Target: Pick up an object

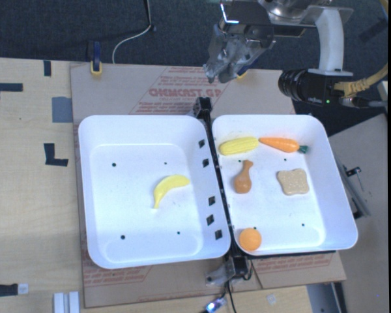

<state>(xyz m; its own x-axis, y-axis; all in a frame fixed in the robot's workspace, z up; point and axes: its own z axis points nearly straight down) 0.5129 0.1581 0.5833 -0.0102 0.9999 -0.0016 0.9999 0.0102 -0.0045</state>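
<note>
End effector [223, 67] raised above far edge of bins, over cardboard sheet [176, 93], nothing between its parts; grip state cannot tell. Judged: parked high to keep camera's sight of bins. Candidates: toy banana [168, 188] alone in left bin [98, 135]; right bin [313, 132] has corn cob [238, 146] beside carrot [280, 144], drumstick [243, 177], bread slice [292, 182], orange [249, 239] at near edge. All spread apart, likely for easy grasp. Tabletop [26, 194] light wood with dark tape marks; dark carpet beyond far side
</note>
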